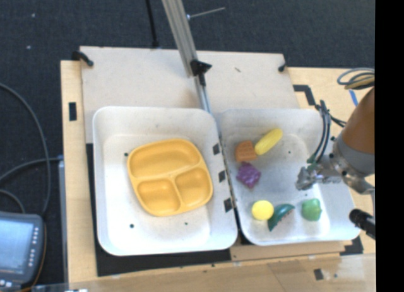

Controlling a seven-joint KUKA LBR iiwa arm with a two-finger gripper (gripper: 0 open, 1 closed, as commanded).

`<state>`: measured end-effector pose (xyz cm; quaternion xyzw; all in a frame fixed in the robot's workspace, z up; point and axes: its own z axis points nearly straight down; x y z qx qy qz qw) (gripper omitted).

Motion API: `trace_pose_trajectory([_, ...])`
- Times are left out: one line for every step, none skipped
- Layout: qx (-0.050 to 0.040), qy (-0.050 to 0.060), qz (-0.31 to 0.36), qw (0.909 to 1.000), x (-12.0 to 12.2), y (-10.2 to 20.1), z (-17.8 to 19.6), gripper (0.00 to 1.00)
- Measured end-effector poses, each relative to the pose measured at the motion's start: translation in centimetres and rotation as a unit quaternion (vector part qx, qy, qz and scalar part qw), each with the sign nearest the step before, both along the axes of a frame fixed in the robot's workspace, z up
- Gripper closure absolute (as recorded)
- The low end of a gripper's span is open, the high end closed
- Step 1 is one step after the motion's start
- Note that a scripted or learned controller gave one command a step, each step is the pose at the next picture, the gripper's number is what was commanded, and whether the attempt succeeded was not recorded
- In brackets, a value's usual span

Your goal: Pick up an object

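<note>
- In the right-hand bin (297, 120) on the table (158, 76), the end effector (307, 178) hangs low near the bin's right side, with the green object (310, 209) lying just beside it, toward the bin's near wall.
- The green object, small and rounded with no clear long axis, is the nearest candidate; the teal piece (279, 215) and yellow ball (262, 209) sit further left along the same wall.
- Whether the end effector is released or clenched cannot be told; nothing is visibly grasped.
- The yellow tray (169, 175) rests in the left bin (113, 133), well apart.
</note>
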<state>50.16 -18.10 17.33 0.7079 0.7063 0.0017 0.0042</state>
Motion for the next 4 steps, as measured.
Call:
trace_pose_trajectory([-0.0004, -0.001, 0.002, 1.0, 0.2, -1.0, 6.2, 1.0])
trace_pose_trajectory([0.0001, 0.0, 0.003, 1.0, 0.4, -1.1, 10.5, 1.0])
trace_pose_trajectory([0.0017, 0.002, 0.005, 1.0, 3.3, 3.1, 10.8, 1.0])
trace_pose_trajectory([0.0018, 0.003, 0.005, 1.0, 5.6, 8.1, 11.3, 1.0])
